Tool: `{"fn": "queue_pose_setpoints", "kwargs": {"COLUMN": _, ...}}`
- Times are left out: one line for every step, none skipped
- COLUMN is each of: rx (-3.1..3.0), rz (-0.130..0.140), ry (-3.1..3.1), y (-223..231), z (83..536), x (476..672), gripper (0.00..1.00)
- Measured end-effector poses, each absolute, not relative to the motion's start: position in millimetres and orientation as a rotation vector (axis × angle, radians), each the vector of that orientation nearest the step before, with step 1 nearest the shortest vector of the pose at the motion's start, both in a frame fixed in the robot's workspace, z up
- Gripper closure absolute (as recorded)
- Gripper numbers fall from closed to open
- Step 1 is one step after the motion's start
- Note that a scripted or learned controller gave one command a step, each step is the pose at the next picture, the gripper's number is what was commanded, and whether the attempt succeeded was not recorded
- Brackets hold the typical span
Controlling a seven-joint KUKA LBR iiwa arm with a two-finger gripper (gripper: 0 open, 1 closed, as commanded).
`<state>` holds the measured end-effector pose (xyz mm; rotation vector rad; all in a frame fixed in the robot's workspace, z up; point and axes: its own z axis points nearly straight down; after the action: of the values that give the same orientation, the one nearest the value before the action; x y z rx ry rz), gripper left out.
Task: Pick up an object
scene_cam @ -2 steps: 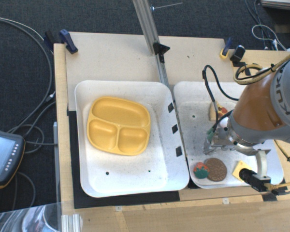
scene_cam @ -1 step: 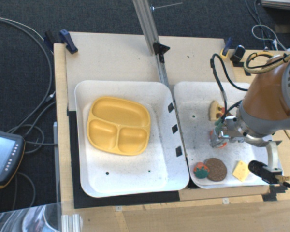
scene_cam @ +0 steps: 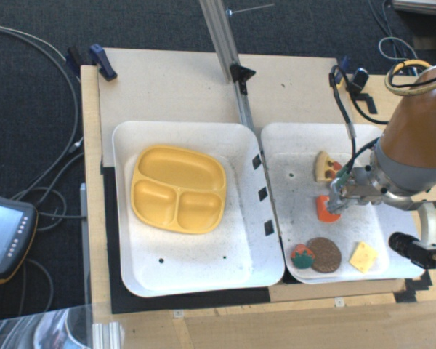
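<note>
The tool point(scene_cam: 337, 198) sits low in the right bin point(scene_cam: 291, 140), directly over an orange toy point(scene_cam: 326, 209) (likely its target); I cannot tell how it is set. The yellow tray point(scene_cam: 178, 188) fills the left bin point(scene_cam: 131, 267).

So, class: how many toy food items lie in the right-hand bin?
5: pizza slice at the back, orange piece under the gripper, strawberry, brown cookie and cheese wedge in front. The arm may hide more.
</note>
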<state>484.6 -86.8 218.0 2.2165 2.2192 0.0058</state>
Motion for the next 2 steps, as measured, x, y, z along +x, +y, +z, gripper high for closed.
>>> {"fn": "queue_pose_setpoints", "kwargs": {"rx": 2.214, "rz": 0.008, "ry": 2.220, "y": -85, "z": 281, "x": 489.7, "gripper": 1.00}}
{"fn": "queue_pose_setpoints", "kwargs": {"rx": 2.217, "rz": 0.000, "ry": 2.232, "y": -28, "z": 265, "x": 501.2, "gripper": 1.00}}
